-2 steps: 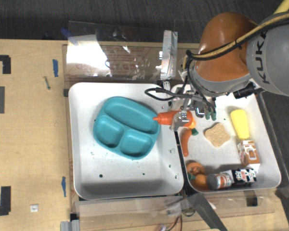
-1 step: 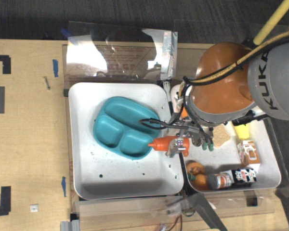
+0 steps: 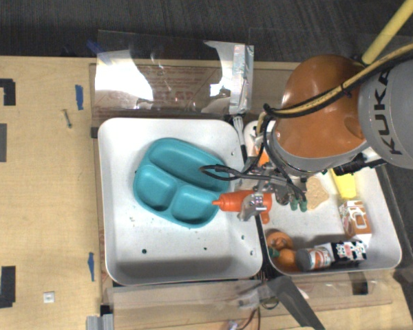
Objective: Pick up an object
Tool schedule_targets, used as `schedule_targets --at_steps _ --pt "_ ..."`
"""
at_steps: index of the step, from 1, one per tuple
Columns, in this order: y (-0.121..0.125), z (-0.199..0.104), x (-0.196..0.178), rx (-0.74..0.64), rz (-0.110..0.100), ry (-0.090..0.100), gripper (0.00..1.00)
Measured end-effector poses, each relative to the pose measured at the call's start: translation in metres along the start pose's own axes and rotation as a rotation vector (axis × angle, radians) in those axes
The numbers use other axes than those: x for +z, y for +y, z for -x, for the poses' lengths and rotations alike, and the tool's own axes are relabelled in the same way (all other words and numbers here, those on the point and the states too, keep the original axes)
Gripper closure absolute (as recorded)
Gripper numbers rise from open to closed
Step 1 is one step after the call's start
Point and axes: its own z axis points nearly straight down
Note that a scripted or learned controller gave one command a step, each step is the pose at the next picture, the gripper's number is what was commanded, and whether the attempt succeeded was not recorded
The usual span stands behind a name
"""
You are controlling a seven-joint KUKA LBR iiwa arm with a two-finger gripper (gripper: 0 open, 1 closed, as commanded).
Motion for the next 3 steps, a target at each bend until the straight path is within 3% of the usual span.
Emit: schedule_targets --at_steps 1,2,3 --pt "0.001 0.002 -0.011 -0.002 0.001 -0.007 1.00" --pt "0.020 0.016 -0.001 -0.092 -0.001 0.004 1.00" --pt "0.038 0.066 0.011 -0.152 0.000 0.005 1.00"
